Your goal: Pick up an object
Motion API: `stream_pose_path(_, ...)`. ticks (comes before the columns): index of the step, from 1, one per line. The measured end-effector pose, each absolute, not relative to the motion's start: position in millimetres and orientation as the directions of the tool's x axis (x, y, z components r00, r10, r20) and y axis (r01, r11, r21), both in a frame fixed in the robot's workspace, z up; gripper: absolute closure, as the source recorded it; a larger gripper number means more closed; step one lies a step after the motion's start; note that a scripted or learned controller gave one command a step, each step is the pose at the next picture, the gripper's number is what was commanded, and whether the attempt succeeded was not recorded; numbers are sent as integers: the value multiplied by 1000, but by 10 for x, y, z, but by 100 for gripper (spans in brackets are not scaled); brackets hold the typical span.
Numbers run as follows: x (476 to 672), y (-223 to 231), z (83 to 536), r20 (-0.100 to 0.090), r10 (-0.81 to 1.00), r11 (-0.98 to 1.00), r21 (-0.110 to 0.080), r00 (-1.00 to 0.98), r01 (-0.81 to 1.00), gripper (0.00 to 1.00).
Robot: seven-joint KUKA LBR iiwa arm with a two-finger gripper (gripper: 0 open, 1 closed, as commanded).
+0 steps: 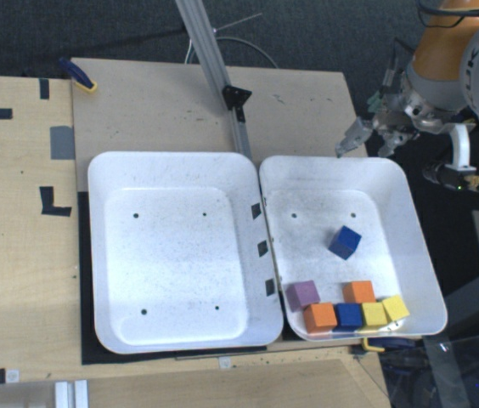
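Surface: wooden bench carrying two shallow white bins side by side on a dark mat, with dark floor around it.
Nearest row: along the near wall of the right bin sit an orange cube, a blue cube, a yellow cube and a second yellow cube, packed close together and touching or nearly so.
Just behind that row: a purple cube on the left and a second orange cube to its right, each just beside the row.
Middle of right bin: a lone tilted blue cube, apart from the cluster.
Left bin: white floor with a few dark dots showing.
Far edge of bench: a grey metal bar runs at a slant to a black clamp above the seam between the bins; a small blue and yellow object lies at the far left corner.
Gripper: hangs beyond the far right corner of the right bin, outside its rim, well apart from every cube.
Fingers: spread apart, with nothing between them.
Arm: orange band above the wrist, at the upper right.
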State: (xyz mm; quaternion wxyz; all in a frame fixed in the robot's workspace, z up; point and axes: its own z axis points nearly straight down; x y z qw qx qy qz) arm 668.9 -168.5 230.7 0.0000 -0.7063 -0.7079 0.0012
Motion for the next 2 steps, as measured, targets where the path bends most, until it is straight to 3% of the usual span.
stream_pose_path(1,5973,-1966,1254,1,1000,-2,-12,2,1000,0)
stream_pose_path(2,5286,-1721,893,3,1000,0,-10,0,1000,0)
